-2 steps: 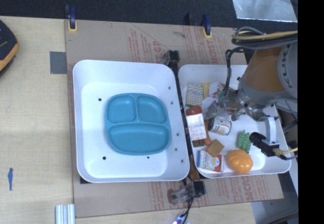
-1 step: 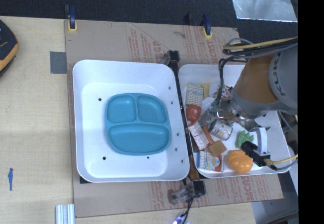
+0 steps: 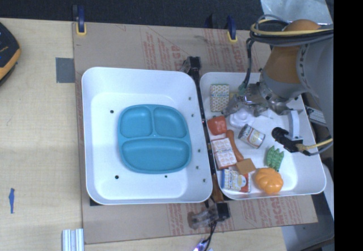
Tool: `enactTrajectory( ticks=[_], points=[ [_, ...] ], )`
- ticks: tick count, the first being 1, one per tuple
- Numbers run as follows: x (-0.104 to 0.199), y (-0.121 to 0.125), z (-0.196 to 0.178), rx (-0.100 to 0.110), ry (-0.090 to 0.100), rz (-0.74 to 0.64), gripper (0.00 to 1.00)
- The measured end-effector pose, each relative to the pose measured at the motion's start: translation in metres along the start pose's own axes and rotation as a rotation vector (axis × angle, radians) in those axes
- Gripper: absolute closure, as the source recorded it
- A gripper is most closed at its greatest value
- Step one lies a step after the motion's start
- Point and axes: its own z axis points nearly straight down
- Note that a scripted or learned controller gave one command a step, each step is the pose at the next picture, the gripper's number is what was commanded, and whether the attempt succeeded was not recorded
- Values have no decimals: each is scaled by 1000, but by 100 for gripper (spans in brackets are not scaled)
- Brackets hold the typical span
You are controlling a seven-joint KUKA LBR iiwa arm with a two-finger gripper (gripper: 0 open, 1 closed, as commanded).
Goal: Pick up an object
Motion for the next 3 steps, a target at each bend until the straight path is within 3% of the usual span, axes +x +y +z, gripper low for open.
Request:
enactTrajectory(
  ticks=[1,2,3],
  points=[
    [-2,-91,1,13,4,4,0],
    [-4,-85,-12,2,-1,-1,100],
    [70,-71,-105,-3,5,-6,100]
  ],
)
